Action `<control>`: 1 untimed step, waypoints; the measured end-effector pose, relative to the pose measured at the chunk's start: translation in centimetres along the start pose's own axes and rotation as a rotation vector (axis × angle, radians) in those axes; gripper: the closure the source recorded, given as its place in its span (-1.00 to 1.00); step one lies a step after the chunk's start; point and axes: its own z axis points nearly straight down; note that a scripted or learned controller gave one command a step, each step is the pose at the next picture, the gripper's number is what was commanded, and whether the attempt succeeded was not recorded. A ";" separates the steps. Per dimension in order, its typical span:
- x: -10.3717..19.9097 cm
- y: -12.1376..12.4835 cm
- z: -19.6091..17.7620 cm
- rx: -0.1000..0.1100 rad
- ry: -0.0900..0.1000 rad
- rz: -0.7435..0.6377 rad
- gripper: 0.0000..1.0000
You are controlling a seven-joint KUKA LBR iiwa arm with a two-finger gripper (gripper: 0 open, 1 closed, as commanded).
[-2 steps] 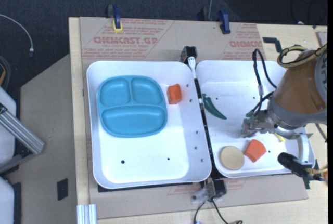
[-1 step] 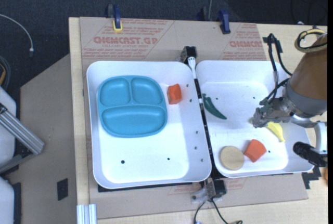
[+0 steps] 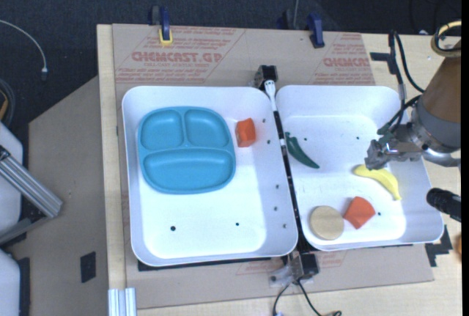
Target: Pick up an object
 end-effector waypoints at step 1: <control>0.0 0.2 -5.0 0.000 0.000 0.000 1.00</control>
